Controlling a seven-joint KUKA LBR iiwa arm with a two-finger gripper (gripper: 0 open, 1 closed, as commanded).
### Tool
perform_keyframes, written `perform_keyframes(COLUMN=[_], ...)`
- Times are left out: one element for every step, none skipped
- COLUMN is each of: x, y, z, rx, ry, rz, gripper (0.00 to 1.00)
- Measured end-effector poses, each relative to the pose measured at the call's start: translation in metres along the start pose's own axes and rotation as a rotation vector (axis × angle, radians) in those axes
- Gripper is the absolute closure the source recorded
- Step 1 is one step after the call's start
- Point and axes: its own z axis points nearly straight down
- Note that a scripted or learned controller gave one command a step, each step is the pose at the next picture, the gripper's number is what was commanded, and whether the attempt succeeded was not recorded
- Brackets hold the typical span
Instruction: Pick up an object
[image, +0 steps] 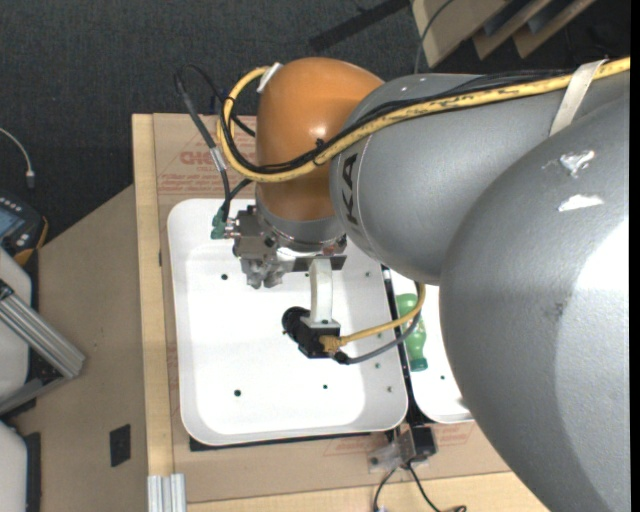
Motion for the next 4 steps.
perform_keyframes(x=[0.000, 0.001, -0.009, -0.009], y=[0.001, 0.001, -0.008, -0.007], z=[-0.012, -0.022, 0.065, 0.061], rx=[-0.004, -0.005, 0.002, -0.004], ry=[0.001, 0.002, -0.001, 0.001], rz=[-0.001, -0.002, 0.001, 0.001], gripper=[1.00, 1.00, 1.00, 0.00])
